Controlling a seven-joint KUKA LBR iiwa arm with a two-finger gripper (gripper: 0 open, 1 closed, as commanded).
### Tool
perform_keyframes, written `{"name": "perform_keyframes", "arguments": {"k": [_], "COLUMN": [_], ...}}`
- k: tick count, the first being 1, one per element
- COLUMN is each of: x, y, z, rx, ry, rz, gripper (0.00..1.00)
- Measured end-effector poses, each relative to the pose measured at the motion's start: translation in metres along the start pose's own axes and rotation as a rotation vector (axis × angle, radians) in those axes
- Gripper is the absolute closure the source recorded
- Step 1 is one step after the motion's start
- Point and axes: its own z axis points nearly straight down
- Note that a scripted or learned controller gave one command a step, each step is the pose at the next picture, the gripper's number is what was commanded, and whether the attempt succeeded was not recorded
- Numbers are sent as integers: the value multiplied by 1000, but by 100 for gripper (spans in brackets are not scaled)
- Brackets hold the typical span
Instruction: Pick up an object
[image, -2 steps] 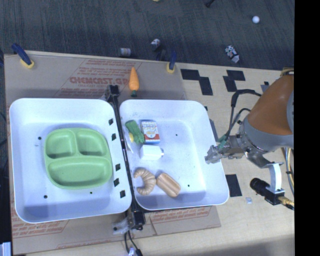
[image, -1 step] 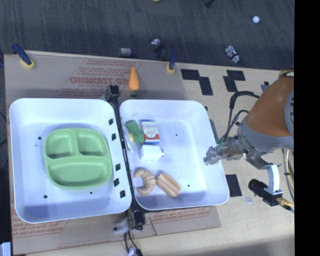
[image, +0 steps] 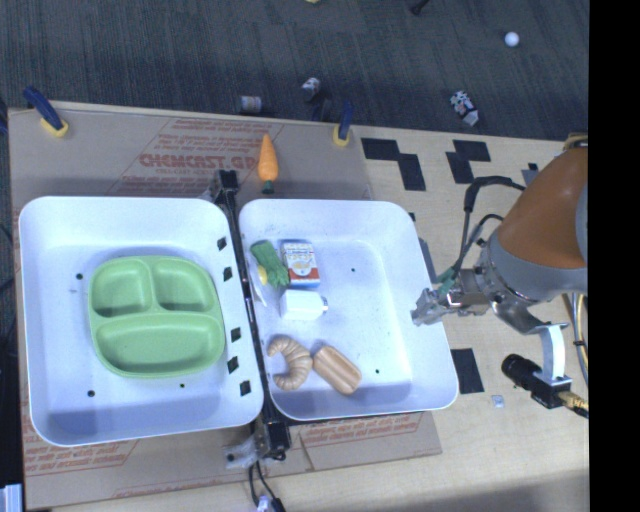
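Pincer low over right bin's right rim, at end of grey arm with orange band; finger state impossible to tell from this slant, nothing seen between them. Right bin's left half crowded: green object, small carton, white block, croissant touching bread roll, all well apart from pincer. Green divided plate in left bin; orange carrot on tabletop behind bins.
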Motion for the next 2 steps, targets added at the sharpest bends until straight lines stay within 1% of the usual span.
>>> {"name": "perform_keyframes", "arguments": {"k": [1, 2], "x": [22, 54], "y": [0, 1], "z": [4, -22], "rx": [3, -1], "ry": [1, 0], "rz": [-2, -1], "gripper": [100, 100]}}
